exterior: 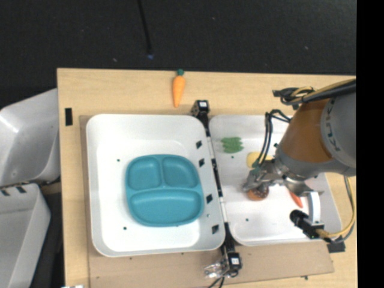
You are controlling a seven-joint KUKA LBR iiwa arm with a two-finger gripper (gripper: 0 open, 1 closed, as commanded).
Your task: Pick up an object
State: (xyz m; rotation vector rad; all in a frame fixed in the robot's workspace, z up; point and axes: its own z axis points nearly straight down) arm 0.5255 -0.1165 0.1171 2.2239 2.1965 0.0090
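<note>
Grey and orange, the arm [312,137] is seen reaching in over the right-hand white bin [240,230], where its gripper [259,182] is lowered to the bin floor at a small reddish-brown object [258,194], too blurred to be named more closely. Whether that object is actually gripped cannot be told from this angle, and contact is suggested rather than shown. A yellow item [254,159] is visible just beside the gripper, a green leafy piece [231,143] lies nearer the bin's far wall, and an orange-red sliver [295,199] is partly hidden under the wrist. The left bin [102,233] is occupied by a teal divided plate [164,189], while a toy carrot [178,89] is left on the wooden surface [120,89] beyond both bins, well apart from the arm. The step in hand is judged to be the grasp itself, at the bottom of the descent. What is called for next is a firm closure on the reddish-brown object, followed by a straight lift clear of the neighbouring yellow item, so that nothing is dragged or knocked along.
</note>
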